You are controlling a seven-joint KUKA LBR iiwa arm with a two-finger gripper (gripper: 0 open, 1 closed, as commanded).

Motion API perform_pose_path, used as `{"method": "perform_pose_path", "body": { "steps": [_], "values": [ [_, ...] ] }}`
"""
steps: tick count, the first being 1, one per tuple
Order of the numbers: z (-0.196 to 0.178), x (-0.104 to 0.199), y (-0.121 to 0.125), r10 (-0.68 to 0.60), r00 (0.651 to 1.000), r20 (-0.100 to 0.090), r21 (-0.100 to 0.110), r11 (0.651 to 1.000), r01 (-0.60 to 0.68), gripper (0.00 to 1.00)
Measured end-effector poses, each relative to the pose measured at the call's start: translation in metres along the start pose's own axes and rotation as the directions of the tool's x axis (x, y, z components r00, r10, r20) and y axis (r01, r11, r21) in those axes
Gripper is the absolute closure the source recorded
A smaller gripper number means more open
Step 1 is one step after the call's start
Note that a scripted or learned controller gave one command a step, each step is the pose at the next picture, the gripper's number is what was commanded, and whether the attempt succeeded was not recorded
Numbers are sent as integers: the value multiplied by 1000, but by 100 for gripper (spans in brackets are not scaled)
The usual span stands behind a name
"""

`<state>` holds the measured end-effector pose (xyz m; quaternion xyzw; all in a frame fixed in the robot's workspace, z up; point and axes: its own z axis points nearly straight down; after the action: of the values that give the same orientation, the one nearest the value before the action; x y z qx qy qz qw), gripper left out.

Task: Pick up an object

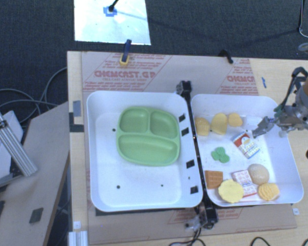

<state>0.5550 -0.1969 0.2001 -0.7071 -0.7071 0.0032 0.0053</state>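
Red-and-white packet (246, 145): nearest thing to the fingers (263, 127), just beyond the tips and slightly nearer the camera, flat on the floor of the right bin (293, 164). Reads as the likely target for the pick, though nothing yet between the fingers. Cannot tell whether apart or together: too small and grey against the white.

Farther out from the fingers, toward the divider, three yellow pieces (219, 123) in a row. Beyond the packet, a green piece (220, 155). Well nearer the camera than the fingers, a cluster at the bin's front edge: orange cracker (213, 179), yellow disc (230, 191), second packet (244, 181), beige bun (258, 173), ridged yellow piece (268, 191). Far across from the fingers, in the left bin (100, 137), a green tray (148, 136).

For a clean grasp, judged from here:
- Centre over the packet first, rather than descending from the present spot at its corner.
- Span the short side of the packet, aligned with its tilt.
- Go low, close to the bin floor; a thin flat thing probably slips out of a high pinch.
- Keep clear of the bin's far wall, close behind the fingers.
- Close gently and lift straight up; risk of the packet sliding or tipping out.
- If the flat packet looks too hard, the bun offers more height to grip.
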Motion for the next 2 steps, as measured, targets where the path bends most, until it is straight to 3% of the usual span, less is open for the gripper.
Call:
{"method": "perform_pose_path", "body": {
  "steps": [1,2],
  "values": [
    [-6,1,3,-4,1000,3,-10,1000,4,0],
    [59,3,1,-2,1000,1,-6,1000,2,0]
  ]
}}
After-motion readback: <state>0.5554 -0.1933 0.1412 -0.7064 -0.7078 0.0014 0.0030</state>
